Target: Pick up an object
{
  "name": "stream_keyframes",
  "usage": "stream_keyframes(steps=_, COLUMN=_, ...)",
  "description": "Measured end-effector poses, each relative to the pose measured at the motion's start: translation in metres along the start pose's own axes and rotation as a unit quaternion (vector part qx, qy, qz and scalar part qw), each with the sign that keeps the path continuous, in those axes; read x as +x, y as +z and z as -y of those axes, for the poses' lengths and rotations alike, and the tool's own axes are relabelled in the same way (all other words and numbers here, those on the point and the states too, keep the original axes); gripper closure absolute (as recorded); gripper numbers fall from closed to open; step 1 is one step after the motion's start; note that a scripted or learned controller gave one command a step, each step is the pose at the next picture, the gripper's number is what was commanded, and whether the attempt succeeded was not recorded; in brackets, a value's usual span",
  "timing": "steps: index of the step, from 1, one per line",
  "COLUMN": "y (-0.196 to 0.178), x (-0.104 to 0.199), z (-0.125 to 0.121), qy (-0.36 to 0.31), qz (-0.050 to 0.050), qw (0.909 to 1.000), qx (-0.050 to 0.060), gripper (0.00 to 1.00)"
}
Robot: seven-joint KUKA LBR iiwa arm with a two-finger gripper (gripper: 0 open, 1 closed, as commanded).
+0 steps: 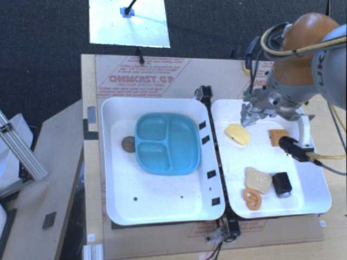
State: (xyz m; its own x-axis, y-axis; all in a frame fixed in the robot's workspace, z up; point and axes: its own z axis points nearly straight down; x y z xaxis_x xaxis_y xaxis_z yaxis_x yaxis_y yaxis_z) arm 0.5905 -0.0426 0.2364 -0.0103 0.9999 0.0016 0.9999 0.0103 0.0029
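Just below and slightly left of gripper point(250, 114), pale yellow lemon-like piece point(237, 134) seen lying in right bin point(320, 199), close under fingertips but apart from them. Long axis angled from upper left to lower right. Gripper hung above bin's upper left area; whether it is spread or closed cannot be told. Nothing seen held. Toast piece point(258, 179), pretzel point(251, 198), black block point(281, 183) farther below.

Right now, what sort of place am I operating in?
Probably a robotics lab test bench: two white bins clipped side by side on a board, toy-like items such as a pretzel, and a blue divided plate.
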Motion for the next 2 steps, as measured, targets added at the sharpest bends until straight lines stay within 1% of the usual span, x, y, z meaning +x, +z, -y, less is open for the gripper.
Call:
stream_keyframes(steps=1, y=0.007, x=0.051, z=-0.004, qy=0.0, qz=0.0, qw=1.0, qx=0.001, gripper=1.0)
stream_keyframes(steps=2, y=0.016, x=0.106, z=0.009, qy=0.0, qz=0.0, qw=1.0, qx=0.002, gripper=1.0)
